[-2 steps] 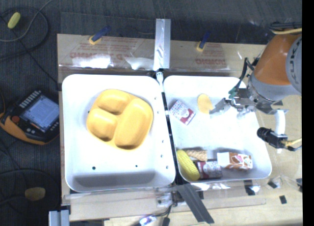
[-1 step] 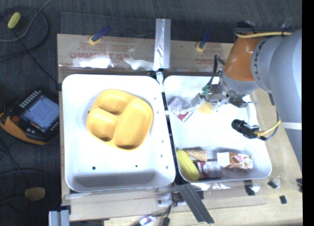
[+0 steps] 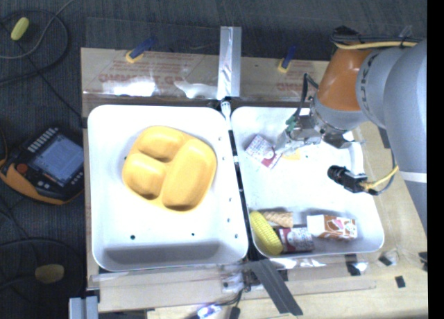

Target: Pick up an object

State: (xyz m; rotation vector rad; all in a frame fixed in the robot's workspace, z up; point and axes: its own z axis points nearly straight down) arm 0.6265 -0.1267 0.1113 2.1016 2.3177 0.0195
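Where the bench fills the middle of the frame, two shallow white bins sit side by side: the left bin at centre left, the right bin at centre right. Arm: grey with an orange band, entering from the upper right and reaching over the upper part of the right bin. Large yellow lobed object: middle of the left bin. Handheld pendant with a screen: on the dark floor at the left edge. Gripper: low in the upper part of the right bin, just right of a small pink-and-white packet; finger state cannot be told. Along that bin's lower edge: yellow corn cob, a dark can, a red-and-white carton.
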